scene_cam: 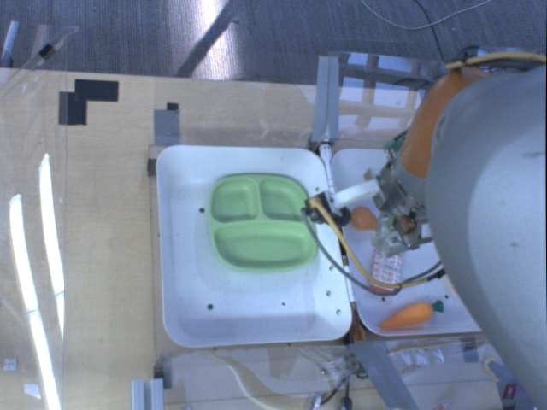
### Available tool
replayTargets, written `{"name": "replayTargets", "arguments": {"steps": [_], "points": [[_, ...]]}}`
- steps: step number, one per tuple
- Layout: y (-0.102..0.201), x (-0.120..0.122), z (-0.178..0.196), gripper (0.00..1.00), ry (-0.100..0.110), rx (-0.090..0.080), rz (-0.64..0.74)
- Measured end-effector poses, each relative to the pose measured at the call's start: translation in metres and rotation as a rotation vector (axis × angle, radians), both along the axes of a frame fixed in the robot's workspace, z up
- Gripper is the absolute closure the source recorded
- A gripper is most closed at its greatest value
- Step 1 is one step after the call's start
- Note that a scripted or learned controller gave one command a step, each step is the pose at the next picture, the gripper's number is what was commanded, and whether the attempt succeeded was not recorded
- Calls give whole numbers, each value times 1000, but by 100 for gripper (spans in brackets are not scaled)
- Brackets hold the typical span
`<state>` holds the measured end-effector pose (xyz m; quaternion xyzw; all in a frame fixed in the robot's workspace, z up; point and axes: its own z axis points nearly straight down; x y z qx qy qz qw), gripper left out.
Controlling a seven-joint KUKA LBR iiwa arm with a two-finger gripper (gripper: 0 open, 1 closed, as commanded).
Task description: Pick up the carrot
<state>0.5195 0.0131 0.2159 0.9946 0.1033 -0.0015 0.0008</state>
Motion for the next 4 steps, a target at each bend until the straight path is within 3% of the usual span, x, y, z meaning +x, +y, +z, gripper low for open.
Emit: {"name": "replayTargets", "arguments": {"steps": [1, 2, 3, 4], "points": [[13, -22, -25, 100, 4, 4, 632], [31, -32, -28, 100, 3, 6, 1068], [58, -31, -61, 100, -5, 5, 1003], [26, -8, -35, 100, 2, 3, 646]]}}
